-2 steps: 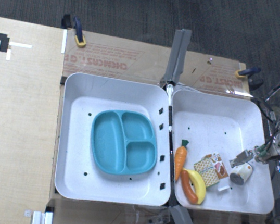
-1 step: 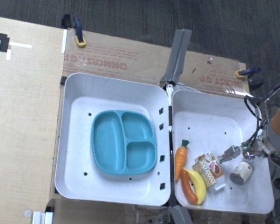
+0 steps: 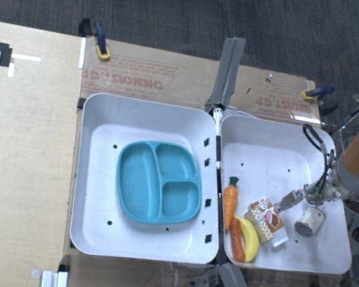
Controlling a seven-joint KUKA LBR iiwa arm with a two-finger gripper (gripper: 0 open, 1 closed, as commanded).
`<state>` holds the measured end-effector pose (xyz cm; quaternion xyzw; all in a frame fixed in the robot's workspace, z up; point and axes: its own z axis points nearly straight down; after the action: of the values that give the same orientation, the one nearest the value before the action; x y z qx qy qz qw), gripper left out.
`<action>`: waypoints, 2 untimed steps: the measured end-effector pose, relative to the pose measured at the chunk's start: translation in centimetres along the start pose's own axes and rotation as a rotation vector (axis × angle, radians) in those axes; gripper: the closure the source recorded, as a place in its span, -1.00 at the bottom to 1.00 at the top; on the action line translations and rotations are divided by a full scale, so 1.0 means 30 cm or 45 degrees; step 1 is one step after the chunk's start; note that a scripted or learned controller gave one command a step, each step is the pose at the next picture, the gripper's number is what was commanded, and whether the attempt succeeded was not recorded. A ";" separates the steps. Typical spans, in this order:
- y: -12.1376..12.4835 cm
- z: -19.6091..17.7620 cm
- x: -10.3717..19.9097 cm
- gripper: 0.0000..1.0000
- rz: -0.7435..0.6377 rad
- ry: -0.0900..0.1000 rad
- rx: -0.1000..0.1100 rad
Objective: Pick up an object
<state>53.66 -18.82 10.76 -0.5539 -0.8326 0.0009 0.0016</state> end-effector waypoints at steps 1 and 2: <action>-0.061 0.064 0.133 -1.00 0.412 0.002 0.003; -0.080 0.051 0.293 -1.00 0.327 -0.019 -0.014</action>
<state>48.05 -11.64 9.27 -0.6560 -0.7547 0.0006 -0.0077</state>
